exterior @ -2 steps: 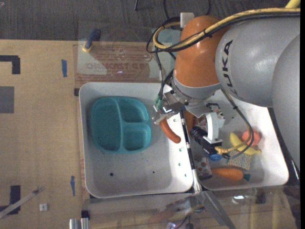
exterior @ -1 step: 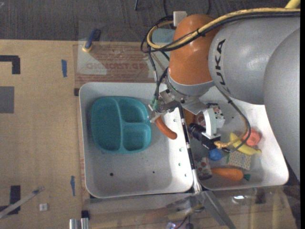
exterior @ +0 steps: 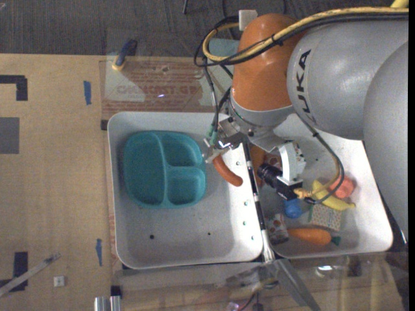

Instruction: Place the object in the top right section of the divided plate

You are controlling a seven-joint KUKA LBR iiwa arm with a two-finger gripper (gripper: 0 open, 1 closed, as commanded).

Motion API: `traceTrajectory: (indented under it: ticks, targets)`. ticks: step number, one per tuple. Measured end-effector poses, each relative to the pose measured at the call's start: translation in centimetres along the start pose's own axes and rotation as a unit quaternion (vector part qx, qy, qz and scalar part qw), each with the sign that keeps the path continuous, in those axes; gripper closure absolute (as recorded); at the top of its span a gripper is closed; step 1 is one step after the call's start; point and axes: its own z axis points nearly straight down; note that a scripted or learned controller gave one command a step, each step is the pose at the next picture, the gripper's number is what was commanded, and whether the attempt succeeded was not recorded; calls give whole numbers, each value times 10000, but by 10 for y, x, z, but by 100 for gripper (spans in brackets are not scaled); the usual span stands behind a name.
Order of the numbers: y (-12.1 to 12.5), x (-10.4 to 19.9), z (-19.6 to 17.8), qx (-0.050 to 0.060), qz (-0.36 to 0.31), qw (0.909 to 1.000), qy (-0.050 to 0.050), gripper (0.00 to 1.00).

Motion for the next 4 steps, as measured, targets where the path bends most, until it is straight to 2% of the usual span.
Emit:
traceTrajectory:
  ticks: [1, 2, 3, 4]
  targets:
    - [4, 2, 3, 9, -649, 9979, 1, 100]
    - [23, 42, -38, 14, -801, 9968, 6, 100]
    - [23, 42, -38, 15, -802, 9968, 6, 0]
    - [25, 42, -48, -5, -805, 9968, -2, 100]
